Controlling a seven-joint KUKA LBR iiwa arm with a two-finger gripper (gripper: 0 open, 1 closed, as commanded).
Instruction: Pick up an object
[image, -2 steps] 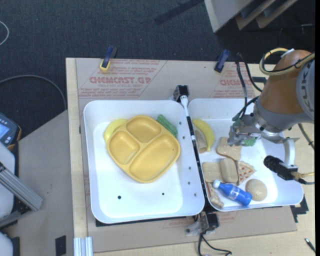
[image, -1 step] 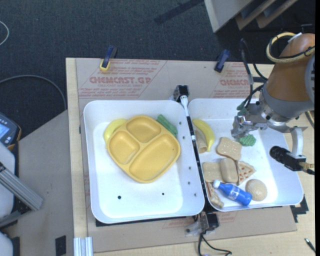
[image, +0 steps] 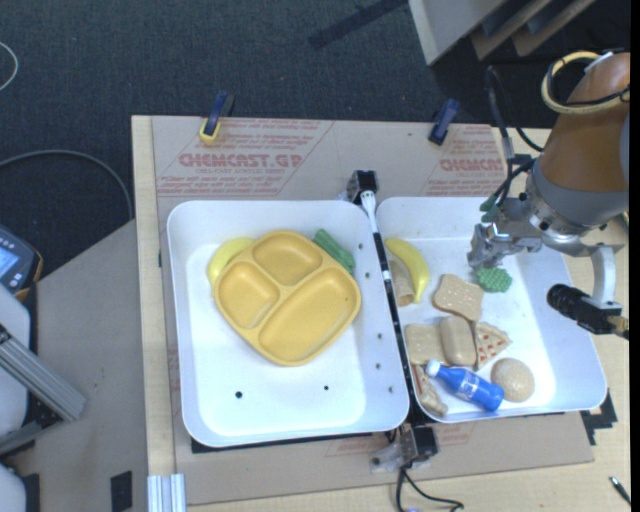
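— What is seen around the bench?

— A dark carpeted floor is seen behind a bench (image: 300, 150) covered with brown board printed in red. Two shallow white bins are set side by side on it. Two clamps are fixed at the bench's far edge, one with a yellow tip (image: 213, 120) and one blue (image: 444, 121).

— What is carried by the left bin?

— The left bin (image: 200, 380) is occupied by a yellow divided tray (image: 288, 295), placed toward its far half. A yellow piece (image: 222, 258) is partly hidden under the tray's left side, and a green strip (image: 334, 249) is seen at the tray's far right corner, near the bin's right wall.

— And by the right bin?

— In the right bin (image: 565, 385), a banana (image: 411, 264) is laid along the left wall. Toast-like slices (image: 458, 296) and bread pieces (image: 447, 341) are gathered in the middle, with a pizza wedge (image: 491, 345) just beside them. A blue bottle (image: 468, 387) with a white cap is laid on its side near the front edge, and a round tan roll (image: 513, 378) is found just to its right. A green leafy object (image: 493, 278) is placed toward the far side of the bin.

— Where is the gripper?

— The gripper (image: 490, 252) is lowered over the far part of the right bin, directly above the green leafy object and touching or nearly touching it. Whether it is released or clenched cannot be told. No item is seen between its fingertips.
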